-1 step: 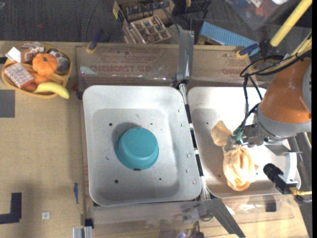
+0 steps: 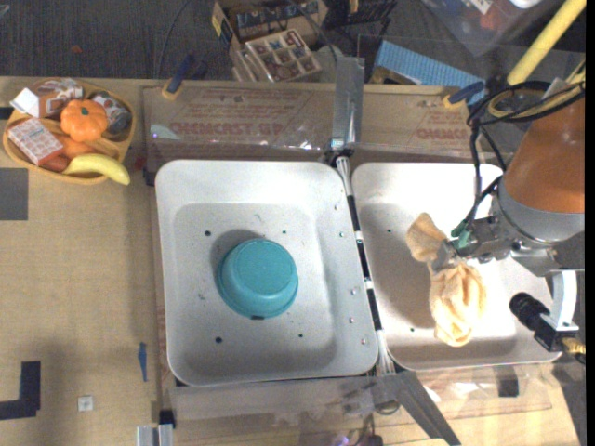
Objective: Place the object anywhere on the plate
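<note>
Two white bins side by side on the worktop (image 2: pixel 84 295). Left bin (image 2: pixel 186 203) has a teal plate (image 2: pixel 258 278), looks like it's upside-down or dome-shaped, sitting approx. centre of the bin floor, a bit toward the near side. Nothing touching it.

Right bin (image 2: pixel 390 203) has a pale yellow cloth (image 2: pixel 456 300), crumpled, stretched lengthwise: one lobe up near the bin's middle at left of the arm, the bigger bunch hanging/lying lower toward the bin's near-right part. Cloth is well apart from the plate, w/ the bin walls between them.

Arm (image 2: pixel 553 175) comes in from the right, orange band up top, grey wrist below. End effector (image 2: pixel 462 242) sits right at the cloth's upper part, between the two lobes, touching or just over the fabric. Can't tell if it's open or closed – dark tip hardware blends w/ the cloth folds, so can't say whether fabric is pinched.

Other stuff: far-left on the worktop, a yellow basket (image 2: pixel 23 151) w/ a small orange pumpkin (image 2: pixel 84 121), a banana (image 2: pixel 98 166) at its near edge, and some small boxes. Behind the bins, a cardboard strip (image 2: pixel 242 124) w/ red print, under clear plastic. Past that, on the floor, misc. clutter incl. a wooden crate (image 2: pixel 274 49) and a blue board (image 2: pixel 418 63).
</note>
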{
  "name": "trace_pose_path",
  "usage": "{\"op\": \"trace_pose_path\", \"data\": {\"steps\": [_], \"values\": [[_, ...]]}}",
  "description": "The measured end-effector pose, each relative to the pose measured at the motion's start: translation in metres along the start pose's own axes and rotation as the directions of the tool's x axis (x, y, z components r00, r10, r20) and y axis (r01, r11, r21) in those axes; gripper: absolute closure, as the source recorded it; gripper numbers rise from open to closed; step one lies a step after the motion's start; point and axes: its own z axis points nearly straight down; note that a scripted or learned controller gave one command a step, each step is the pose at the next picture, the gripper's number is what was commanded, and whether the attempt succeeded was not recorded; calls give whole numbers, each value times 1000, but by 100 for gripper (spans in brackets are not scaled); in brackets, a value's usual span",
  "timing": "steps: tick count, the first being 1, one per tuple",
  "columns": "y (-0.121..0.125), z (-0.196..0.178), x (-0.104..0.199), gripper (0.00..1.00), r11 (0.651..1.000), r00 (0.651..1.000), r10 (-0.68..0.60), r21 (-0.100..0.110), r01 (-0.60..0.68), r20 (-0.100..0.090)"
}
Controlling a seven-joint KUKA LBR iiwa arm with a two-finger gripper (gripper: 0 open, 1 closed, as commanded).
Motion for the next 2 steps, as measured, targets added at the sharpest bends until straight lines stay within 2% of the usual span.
{"op": "trace_pose_path", "data": {"steps": [1,2], "values": [[38,7,31,100,920,921,-391,-3,391,2],[73,15,69,100,696,696,-718,-4,718,3]]}}
